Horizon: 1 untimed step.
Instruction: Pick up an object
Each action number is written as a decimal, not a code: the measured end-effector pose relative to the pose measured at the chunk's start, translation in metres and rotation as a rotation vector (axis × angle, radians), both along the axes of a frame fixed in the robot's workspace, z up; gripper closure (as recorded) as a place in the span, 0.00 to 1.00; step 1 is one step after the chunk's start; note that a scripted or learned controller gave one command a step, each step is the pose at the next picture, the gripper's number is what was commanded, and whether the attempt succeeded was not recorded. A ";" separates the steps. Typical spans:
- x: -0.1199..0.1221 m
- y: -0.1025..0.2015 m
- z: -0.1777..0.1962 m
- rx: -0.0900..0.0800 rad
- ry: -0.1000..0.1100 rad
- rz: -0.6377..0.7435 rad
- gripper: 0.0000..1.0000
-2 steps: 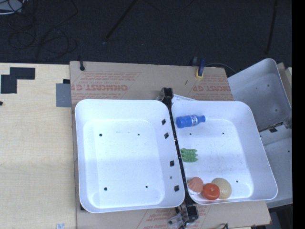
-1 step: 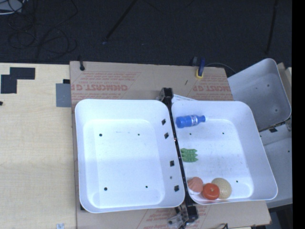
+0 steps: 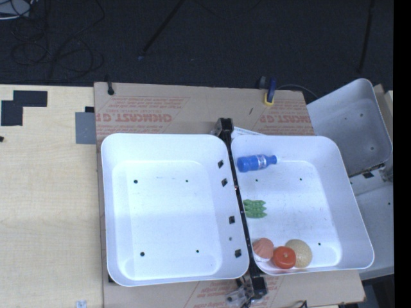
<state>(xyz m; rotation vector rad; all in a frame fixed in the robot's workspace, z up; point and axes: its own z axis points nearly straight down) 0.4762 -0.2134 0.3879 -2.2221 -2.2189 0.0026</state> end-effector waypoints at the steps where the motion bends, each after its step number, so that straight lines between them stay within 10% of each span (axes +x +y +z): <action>1: 0.000 0.009 0.014 0.000 -0.003 0.004 1.00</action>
